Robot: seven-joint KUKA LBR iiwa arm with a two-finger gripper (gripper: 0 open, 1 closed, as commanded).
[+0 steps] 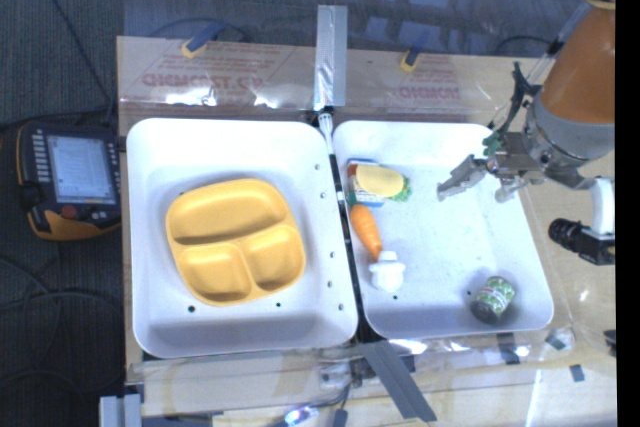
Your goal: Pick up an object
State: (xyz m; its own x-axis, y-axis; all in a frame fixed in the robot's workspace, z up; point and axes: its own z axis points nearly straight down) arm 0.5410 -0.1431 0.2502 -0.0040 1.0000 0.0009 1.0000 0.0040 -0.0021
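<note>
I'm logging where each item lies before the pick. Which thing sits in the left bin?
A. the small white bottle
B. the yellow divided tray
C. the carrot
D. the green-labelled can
B: the yellow divided tray lies in the left bin, while the carrot, the small white bottle and the green-labelled can all lie in the right bin.

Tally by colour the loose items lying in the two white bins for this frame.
Yellow: 2, the divided tray and the sandwich toy
Orange: 1, the carrot
White: 1, the small white bottle
Green: 1, the can
Total: 5
</note>
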